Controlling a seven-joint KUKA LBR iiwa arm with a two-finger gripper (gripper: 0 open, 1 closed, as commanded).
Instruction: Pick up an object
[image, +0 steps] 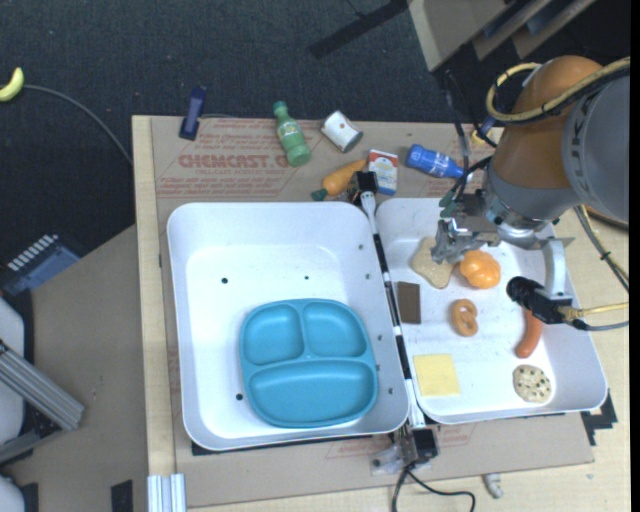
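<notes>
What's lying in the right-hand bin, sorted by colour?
Orange: 2, round fruit, sausage
Tan or brown: 4, toast, chocolate bar, pretzel, cookie
Yellow: 1, cheese slice
Total: 7

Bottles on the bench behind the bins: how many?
2. A green bottle lies behind the left bin; a blue bottle lies behind the right bin, by the arm. It may hide more.

One fixed camera looks down at a slant on the table (250, 150), both white bins (200, 240) in view.
</notes>
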